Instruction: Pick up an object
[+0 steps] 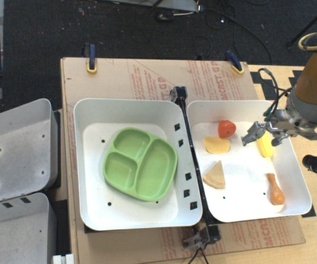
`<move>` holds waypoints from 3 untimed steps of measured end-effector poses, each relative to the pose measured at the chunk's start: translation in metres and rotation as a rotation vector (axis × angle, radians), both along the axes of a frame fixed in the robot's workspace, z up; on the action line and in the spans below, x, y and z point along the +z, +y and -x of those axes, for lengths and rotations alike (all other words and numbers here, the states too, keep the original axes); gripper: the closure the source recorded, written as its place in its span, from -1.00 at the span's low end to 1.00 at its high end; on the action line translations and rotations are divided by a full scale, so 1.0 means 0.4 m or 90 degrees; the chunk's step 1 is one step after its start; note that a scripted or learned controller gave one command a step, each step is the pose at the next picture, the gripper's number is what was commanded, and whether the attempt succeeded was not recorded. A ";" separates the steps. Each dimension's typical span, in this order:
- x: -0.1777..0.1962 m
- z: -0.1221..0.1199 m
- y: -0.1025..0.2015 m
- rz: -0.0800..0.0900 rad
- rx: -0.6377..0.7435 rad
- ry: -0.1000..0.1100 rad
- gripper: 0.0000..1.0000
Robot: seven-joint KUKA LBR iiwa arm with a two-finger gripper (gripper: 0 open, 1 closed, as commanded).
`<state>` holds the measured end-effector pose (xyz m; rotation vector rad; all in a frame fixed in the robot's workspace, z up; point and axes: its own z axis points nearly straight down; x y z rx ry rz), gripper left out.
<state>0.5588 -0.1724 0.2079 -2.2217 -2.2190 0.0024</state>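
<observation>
The right bin (290, 209) holds a red round object (227, 128), a flat yellow piece (217, 144), a tan wedge (215, 176), a small yellow object (266, 147) and an orange drumstick-shaped object (275, 190). My gripper (265, 135) reaches in from the right and hangs over the upper right part of this bin, open. Its fingers spread to either side of the small yellow object's top end. One fingertip (250, 135) points left toward the red round object. Whether the fingers touch the yellow object I cannot tell.
In the left bin (87, 202) lies a green divided plate (140, 164). A black divider strip (187, 147) runs between the bins. The arm's orange band (315, 81) rises at the right edge. White trays (15, 147) lie off the bench's left side.
</observation>
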 end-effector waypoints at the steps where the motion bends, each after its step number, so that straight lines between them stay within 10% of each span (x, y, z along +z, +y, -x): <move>1: -0.148 -0.006 0.023 -0.001 0.001 0.002 -1.00; 2: -0.282 -0.004 0.026 -0.001 0.000 0.001 -1.00; 3: -0.249 -0.007 0.024 0.000 -0.001 -0.002 1.00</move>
